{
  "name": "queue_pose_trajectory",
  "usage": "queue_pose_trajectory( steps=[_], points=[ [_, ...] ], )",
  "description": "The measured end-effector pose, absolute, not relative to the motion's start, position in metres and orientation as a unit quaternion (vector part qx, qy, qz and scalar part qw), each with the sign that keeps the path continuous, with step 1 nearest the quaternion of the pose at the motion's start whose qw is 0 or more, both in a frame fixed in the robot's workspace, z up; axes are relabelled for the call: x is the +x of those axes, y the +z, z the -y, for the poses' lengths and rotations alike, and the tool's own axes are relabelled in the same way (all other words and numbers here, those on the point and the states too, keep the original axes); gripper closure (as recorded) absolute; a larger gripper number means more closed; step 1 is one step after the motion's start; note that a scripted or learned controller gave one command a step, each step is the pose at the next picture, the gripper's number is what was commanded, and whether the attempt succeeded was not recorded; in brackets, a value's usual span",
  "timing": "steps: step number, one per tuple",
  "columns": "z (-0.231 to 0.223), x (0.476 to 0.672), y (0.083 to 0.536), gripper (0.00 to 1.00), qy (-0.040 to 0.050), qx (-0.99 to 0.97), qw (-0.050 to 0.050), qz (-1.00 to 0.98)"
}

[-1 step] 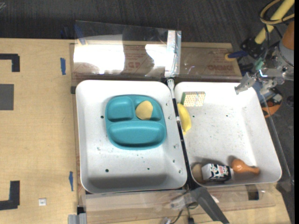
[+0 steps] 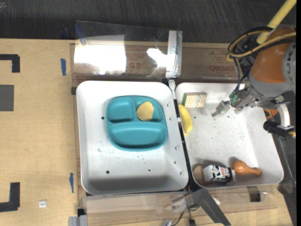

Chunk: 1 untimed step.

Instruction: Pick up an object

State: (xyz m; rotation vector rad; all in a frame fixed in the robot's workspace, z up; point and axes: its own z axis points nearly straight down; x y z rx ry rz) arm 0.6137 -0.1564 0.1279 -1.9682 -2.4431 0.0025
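Note:
My gripper (image 2: 225,107) hangs over the upper middle of the right bin (image 2: 263,140), open, with nothing between its fingers. To its left a green and yellow sponge (image 2: 194,99) lies near the bin's back left corner. A yellow banana (image 2: 186,118) rests along the left wall. At the front of this bin lie a small bottle with a black and white label (image 2: 217,173) and an orange-brown gourd-shaped toy (image 2: 245,169). In the left bin (image 2: 89,140) sits a teal divided plate (image 2: 134,136) with a yellow round fruit (image 2: 145,111) in its back right compartment.
The arm with its orange band (image 2: 273,60) and cables reaches in over the right bin's back right corner. A clear plastic sheet (image 2: 127,55) stands behind the left bin. The wall between the bins (image 2: 181,140) runs beside the banana.

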Motion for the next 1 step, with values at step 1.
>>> queue_pose_trajectory(
  steps=[1],
  points=[
    [0.0959, 0.6243, 0.0874, 0.00, -0.0014, -0.642, -0.002, 0.766]
  ],
)
